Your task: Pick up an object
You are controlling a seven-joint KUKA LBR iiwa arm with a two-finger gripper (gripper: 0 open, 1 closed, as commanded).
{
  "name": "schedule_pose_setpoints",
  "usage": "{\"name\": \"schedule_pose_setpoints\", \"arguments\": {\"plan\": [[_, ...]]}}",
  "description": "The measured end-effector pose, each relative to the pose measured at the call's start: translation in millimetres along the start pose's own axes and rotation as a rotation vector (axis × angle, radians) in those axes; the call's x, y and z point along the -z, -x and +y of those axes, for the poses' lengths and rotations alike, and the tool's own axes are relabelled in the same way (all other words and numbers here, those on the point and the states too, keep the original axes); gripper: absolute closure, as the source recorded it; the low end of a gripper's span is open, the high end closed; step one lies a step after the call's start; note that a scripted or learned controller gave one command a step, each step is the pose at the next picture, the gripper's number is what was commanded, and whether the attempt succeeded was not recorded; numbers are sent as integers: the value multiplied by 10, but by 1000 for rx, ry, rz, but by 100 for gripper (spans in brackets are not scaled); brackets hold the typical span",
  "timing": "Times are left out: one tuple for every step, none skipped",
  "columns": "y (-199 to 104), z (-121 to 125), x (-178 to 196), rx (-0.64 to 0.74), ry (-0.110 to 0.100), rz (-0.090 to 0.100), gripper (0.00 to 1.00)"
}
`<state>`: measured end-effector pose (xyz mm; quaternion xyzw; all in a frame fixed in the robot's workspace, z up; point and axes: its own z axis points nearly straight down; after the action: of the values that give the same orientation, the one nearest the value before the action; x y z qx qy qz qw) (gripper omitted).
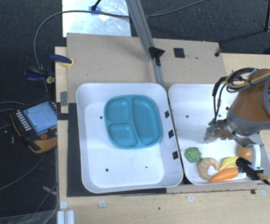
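Claw [213, 135] low in right bin [191, 101], grip state unclear; carrot [224, 174] lies near-horizontal, tip left.

the bench [107, 55] bears two white bins [90, 171] side by side.

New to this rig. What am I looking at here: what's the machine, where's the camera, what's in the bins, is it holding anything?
One camera, fixed above the bench, looks down at a slant. The machine is a single robot arm, grey with an orange band, reaching in from the right; its gripper sits low over the right bin. Two shallow white bins lie side by side. The left bin holds a blue divided plate. In the right bin's near corner is a cluster of toy foods: a green broccoli-like piece, a tan croissant-like piece, a yellow banana, an orange carrot and a small orange item. The view does not show anything held, and the gripper's tip is too blurred to read.
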<state>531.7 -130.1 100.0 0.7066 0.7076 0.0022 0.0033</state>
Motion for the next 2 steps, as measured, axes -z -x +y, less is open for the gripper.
{"name": "schedule_pose_setpoints", "arguments": {"plan": [[-3, -2, 638, 3, -2, 0, 100], [-28, -83, 1182, 3, -3, 1, 100]]}}
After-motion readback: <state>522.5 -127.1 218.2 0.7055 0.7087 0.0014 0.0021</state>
